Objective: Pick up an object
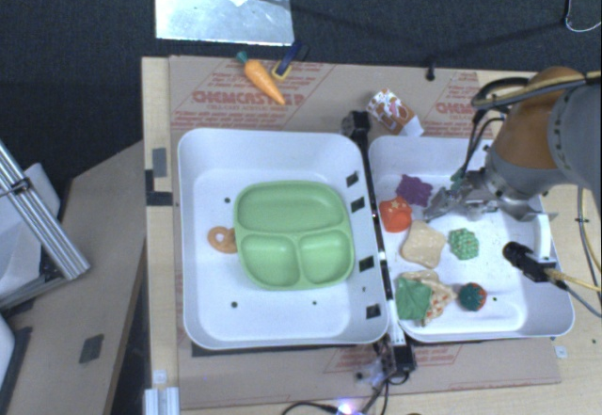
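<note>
Down in the right bin [550, 310], the gripper [440, 207] hangs low over the bin's middle, its fingers pointing left; whether they are open or closed cannot be told from this angle, and nothing shows between them. The grey arm [574, 135] with its orange band [527, 135] comes in from the right.

Just left of the fingertips lies a purple toy [413, 189], and nearer than that a red tomato-like piece [395, 214] against the bin's left wall. A pale tan block [424, 245] sits below the gripper, with a green knobbly ball [463, 243] just right of it. At the near edge rest a green-and-tan leafy toy [419, 297] and a small red-and-green fruit [472, 295].

The left bin [202, 215] holds a green divided plate [293, 234] with an orange ring [222, 239] touching its left side. Beyond the bins, on the cardboard, lie a toy carrot [261, 79] and a red-and-white packet [391, 110].
</note>
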You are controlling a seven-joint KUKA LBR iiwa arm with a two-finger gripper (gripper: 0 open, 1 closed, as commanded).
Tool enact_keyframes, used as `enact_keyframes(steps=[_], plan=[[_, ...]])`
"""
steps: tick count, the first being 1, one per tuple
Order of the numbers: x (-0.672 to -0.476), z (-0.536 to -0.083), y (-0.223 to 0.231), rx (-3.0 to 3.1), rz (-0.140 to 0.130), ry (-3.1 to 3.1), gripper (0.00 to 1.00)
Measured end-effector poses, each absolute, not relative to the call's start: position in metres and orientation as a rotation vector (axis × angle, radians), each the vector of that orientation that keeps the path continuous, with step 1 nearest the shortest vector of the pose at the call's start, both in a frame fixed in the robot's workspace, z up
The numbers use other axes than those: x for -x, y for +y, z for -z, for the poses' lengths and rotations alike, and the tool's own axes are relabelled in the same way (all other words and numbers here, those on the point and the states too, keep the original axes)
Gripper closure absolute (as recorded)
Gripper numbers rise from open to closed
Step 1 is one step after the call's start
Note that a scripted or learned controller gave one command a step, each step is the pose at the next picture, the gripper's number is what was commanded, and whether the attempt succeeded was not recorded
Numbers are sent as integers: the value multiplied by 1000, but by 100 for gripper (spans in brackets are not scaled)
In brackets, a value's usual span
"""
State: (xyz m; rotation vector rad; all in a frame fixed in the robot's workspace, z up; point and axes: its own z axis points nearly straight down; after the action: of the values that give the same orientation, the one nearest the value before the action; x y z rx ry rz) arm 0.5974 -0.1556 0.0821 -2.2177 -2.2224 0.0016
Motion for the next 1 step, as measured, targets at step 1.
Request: enact_keyframes(steps=[1], plan=[[-599,-96,-156,2222,4,-2226,100]])
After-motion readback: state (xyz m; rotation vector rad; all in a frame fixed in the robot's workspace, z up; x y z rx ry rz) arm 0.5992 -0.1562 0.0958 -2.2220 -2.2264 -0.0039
